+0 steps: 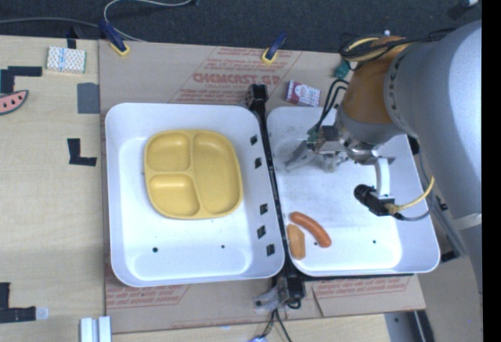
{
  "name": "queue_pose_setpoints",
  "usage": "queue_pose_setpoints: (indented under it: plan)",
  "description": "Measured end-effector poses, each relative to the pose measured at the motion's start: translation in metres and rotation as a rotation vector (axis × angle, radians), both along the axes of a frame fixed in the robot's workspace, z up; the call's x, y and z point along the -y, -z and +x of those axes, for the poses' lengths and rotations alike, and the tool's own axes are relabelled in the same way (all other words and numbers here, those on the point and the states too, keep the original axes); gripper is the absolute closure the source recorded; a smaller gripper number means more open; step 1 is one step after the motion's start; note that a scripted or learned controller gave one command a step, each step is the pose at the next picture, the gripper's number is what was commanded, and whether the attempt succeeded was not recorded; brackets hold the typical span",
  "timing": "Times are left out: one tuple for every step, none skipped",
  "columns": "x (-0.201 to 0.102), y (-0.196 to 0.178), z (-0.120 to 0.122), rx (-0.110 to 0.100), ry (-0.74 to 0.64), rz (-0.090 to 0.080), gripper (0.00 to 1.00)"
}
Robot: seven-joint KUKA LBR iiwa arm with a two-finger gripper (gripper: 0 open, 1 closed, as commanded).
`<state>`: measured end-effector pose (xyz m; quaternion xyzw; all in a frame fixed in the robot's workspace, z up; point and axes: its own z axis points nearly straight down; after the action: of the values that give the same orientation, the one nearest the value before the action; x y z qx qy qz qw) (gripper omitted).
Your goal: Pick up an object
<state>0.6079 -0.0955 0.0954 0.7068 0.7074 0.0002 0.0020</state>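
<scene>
Below end effector (301, 154), seemingly apart: sausage (311, 228)

An orange-red toy sausage (311, 228) lies slantwise on the right bin's floor near its near left corner. A shorter tan toy bread roll (296, 242) lies just beside it, nearer the left wall.

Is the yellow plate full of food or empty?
Empty. The yellow plate in the left bin shows three bare compartments. The sausage lies in the right bin.

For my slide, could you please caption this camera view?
KUKA arm's gripper hovers in the right bin above two sausages; yellow divided plate fills the left bin.
</scene>
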Motion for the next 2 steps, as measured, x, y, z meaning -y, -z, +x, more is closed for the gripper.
queue_pose_setpoints:
  plan:
    - [-0.0009, -0.0091, -0.0003, -0.001, -0.001, 0.002, 1.0]
    - [-0.0009, -0.009, -0.0003, -0.002, -0.001, 0.002, 0.0]
